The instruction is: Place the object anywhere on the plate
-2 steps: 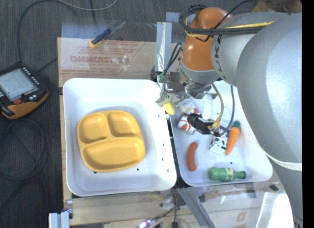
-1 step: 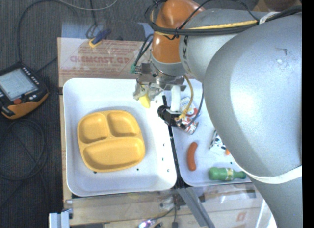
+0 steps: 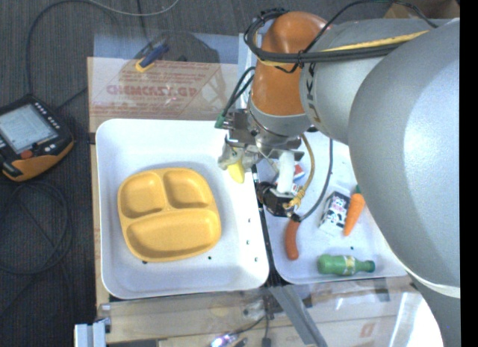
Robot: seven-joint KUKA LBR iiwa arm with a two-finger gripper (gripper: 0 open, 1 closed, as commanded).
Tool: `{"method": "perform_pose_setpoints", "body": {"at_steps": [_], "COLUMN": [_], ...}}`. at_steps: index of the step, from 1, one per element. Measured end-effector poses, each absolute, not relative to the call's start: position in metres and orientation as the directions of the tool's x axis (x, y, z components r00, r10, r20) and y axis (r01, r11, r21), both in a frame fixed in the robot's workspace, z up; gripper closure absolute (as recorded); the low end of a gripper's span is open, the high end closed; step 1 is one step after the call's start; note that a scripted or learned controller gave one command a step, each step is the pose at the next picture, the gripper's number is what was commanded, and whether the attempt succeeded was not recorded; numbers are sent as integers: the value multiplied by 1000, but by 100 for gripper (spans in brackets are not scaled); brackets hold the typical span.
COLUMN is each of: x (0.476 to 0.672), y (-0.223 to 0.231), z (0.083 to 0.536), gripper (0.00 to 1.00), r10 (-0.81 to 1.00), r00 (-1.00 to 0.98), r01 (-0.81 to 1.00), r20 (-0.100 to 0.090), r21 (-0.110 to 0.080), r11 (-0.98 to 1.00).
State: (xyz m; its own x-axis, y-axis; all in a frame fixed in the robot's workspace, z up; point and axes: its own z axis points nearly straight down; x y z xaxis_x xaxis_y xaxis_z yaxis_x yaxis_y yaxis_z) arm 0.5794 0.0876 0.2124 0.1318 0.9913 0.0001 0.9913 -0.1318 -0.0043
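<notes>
A yellow plate [image 3: 170,213] with three compartments lies in the left white bin [image 3: 112,159]. My gripper [image 3: 237,157] hangs over that bin's right side, just right of the plate's upper right corner. A small yellow object [image 3: 235,170] sticks out between its fingers, and the gripper is shut on it. The object is off the plate, a little above the bin floor beside the plate's rim. Its upper part is hidden by the gripper body.
The right bin [image 3: 328,282] holds an orange carrot [image 3: 353,213], a second orange stick [image 3: 291,239], a green bottle [image 3: 343,265] and a small black-and-white carton [image 3: 334,210]. The ridge between the bins runs just right of the gripper. A handheld pendant [image 3: 30,135] lies at the far left.
</notes>
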Motion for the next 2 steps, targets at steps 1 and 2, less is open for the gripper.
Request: {"method": "perform_pose_setpoints", "body": {"at_steps": [1,2], "x": [637,621], "y": [37,84], "z": [183,183], "gripper": [100,100], "r10": [993,994], "r00": [118,112], "r01": [993,994], "r20": [-7,-6], "r21": [-2,-1], "r11": [-118,-112]}}
